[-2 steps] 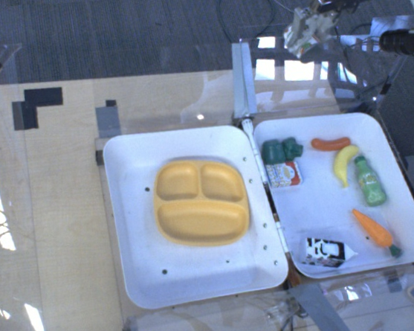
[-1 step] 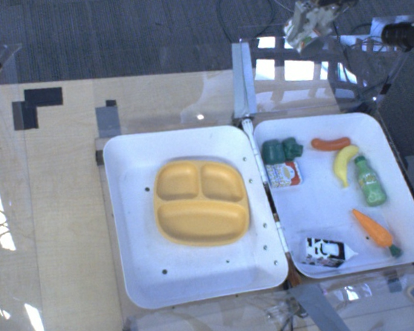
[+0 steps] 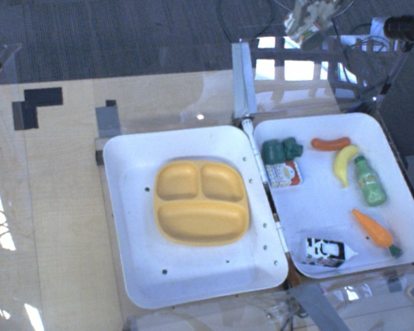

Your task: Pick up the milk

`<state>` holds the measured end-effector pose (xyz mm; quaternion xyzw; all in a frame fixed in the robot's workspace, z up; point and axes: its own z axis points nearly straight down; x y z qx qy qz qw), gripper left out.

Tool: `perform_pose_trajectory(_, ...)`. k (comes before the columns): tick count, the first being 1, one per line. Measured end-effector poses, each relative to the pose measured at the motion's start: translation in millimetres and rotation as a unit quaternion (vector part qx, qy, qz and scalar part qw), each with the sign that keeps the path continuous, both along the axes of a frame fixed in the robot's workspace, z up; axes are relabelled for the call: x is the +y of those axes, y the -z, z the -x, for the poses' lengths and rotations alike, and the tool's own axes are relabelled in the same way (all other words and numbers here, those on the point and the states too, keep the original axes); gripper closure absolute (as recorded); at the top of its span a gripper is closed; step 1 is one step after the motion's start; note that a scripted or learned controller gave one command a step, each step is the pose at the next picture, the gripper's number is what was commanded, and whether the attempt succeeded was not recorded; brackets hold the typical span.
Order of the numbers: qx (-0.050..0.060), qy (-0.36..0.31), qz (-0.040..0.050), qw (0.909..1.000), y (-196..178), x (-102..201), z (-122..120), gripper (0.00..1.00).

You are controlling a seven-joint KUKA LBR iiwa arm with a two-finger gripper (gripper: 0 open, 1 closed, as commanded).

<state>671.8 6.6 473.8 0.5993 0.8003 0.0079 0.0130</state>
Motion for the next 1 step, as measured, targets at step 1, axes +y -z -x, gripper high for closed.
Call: perform_pose_trajectory(1,0.013,0.071,-0.0029,0.9974,72.2,14.0,40.9,1.00)
